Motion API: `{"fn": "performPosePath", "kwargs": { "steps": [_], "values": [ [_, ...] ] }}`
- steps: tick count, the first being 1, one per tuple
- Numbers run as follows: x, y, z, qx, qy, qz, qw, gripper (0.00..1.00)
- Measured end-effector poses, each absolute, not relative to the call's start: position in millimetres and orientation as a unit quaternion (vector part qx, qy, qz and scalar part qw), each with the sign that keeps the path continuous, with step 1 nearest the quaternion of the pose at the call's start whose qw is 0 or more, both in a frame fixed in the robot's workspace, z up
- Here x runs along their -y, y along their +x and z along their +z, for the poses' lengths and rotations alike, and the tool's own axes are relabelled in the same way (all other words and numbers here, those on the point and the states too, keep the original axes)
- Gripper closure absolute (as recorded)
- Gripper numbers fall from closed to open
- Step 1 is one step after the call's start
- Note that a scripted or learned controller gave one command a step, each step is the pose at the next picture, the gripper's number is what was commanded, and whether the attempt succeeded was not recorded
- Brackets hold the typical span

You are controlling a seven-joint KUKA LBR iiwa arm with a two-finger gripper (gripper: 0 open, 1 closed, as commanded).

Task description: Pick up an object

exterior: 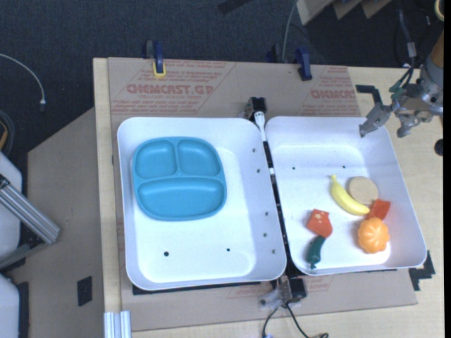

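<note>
Hovering jaws over right bin (pixel 310 153) rim

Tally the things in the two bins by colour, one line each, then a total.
Blue: 1, the plate
Yellow: 1, the banana
Tan: 1, the round biscuit
Red: 2, the strawberry and the small block
Orange: 1, the orange
Green: 1, the small vegetable
Total: 7

1. The arm enters the camera view at about 2 o'clock, and little beyond its wrist end is visible.
2. The gripper (pixel 388 122) hangs at the end of the wrist, pointing down and toward 8 o'clock.
3. Its two dark fingers (pixel 371 124) are spread apart, one toward 9 o'clock, the other toward 3 o'clock.
4. Nothing sits between the fingers.
5. Thin cables run along the wrist above the gripper.
</note>
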State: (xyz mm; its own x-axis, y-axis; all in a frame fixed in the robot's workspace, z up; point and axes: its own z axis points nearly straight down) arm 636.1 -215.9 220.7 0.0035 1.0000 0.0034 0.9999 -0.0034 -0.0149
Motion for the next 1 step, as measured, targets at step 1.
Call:
{"fn": "performPosePath", "kwargs": {
  "steps": [1],
  "values": [
    [214.9,639.2,230.1,0.707,-0.707,0.0001,0.0,0.0]
  ]
}}
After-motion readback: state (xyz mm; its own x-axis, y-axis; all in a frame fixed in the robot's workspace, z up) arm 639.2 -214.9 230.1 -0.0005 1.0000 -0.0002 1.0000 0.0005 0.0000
